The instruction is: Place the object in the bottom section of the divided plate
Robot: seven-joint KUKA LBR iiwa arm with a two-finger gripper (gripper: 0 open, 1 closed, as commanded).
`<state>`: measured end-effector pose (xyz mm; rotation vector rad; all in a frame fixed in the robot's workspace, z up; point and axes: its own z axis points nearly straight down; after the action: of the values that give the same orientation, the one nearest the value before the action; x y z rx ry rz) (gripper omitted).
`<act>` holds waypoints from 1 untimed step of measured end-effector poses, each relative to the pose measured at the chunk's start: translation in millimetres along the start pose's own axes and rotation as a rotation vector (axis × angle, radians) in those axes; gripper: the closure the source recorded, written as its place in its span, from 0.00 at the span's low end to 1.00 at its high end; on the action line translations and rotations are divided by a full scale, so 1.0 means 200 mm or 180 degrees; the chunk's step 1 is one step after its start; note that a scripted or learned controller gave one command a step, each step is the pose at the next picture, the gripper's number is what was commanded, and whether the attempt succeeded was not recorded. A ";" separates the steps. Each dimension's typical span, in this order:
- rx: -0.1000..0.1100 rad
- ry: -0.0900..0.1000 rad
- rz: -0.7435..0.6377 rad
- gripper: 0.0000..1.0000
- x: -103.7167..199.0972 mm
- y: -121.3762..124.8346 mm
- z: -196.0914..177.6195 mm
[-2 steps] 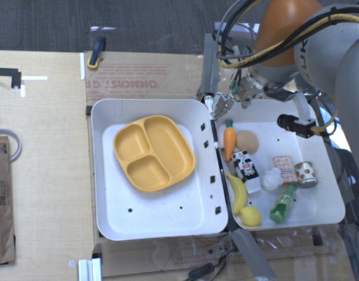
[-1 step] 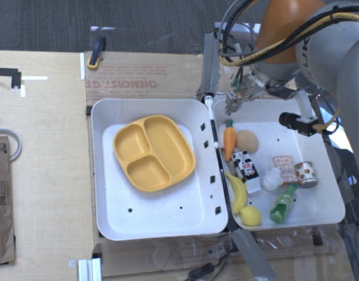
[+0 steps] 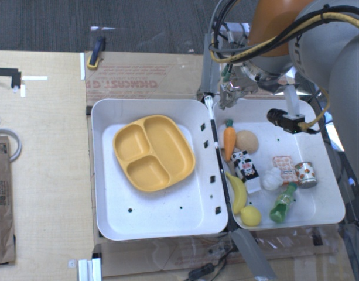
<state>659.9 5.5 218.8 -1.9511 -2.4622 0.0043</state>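
A yellow divided plate (image 3: 154,152) lies in the left bin (image 3: 109,215), with two smaller sections toward its upper left and lower middle and a large one on the right. My gripper (image 3: 229,95) hangs over the top left corner of the right bin (image 3: 325,215), just above the toy carrot (image 3: 229,140). Nothing shows between its fingers. The right bin also holds a tan round piece (image 3: 247,140), a black-and-white milk carton (image 3: 246,167), a banana (image 3: 237,191), a lemon (image 3: 250,216), a green bottle (image 3: 283,204), a small can (image 3: 305,174), a pink packet (image 3: 283,166) and a white lump (image 3: 272,180).
The ridge between the two bins (image 3: 216,157) runs just left of the gripper. A cardboard sheet (image 3: 144,76) lies behind the left bin. A brown paper bag (image 3: 0,198) sits at the far left of the bench.
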 end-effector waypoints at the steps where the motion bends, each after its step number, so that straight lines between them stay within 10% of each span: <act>1: 0.0008 -0.0001 0.0062 1.00 -0.37 -0.09 0.05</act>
<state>659.3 -70.2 208.8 -1.9741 -2.4420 0.0077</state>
